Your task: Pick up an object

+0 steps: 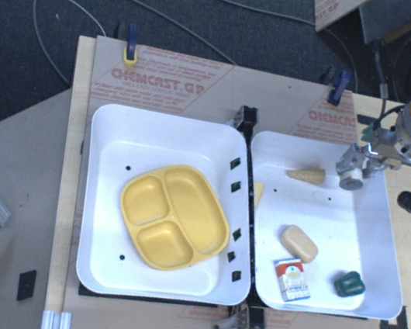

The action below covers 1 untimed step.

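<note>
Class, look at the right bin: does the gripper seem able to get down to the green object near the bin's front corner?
Probably yes. The green object lies alone on the bin floor, apart from the small carton and the tan bar, with nothing above it. The gripper hovers at the bin's far end.

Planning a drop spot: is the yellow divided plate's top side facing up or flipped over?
Facing up: the yellow divided plate lies flat in the left bin, its three compartments open to the camera.

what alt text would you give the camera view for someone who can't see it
A grey robot arm's claw hovers at the far edge of the right white bin, near a tan cone; that bin also holds a beige soap bar, a small red-and-white carton and a green block. The left bin holds a yellow divided tray.
</note>
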Motion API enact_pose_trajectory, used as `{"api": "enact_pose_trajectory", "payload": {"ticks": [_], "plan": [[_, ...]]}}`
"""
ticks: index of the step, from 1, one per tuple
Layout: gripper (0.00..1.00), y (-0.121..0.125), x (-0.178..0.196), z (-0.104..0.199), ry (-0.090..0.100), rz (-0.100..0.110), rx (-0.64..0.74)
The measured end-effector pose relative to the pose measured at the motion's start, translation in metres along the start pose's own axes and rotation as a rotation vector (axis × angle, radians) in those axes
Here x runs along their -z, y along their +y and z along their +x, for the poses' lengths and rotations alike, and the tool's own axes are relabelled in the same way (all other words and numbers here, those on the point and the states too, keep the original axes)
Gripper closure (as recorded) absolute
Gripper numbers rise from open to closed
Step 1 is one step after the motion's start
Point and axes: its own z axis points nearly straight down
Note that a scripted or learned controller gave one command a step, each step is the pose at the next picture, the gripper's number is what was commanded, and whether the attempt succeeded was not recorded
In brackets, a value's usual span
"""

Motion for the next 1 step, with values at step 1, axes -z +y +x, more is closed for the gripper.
{"api": "enact_pose_trajectory", "payload": {"ticks": [1], "plan": [[1.0,0.0048,0.0661,-0.0003,-0.001,-0.003,0.001]]}}
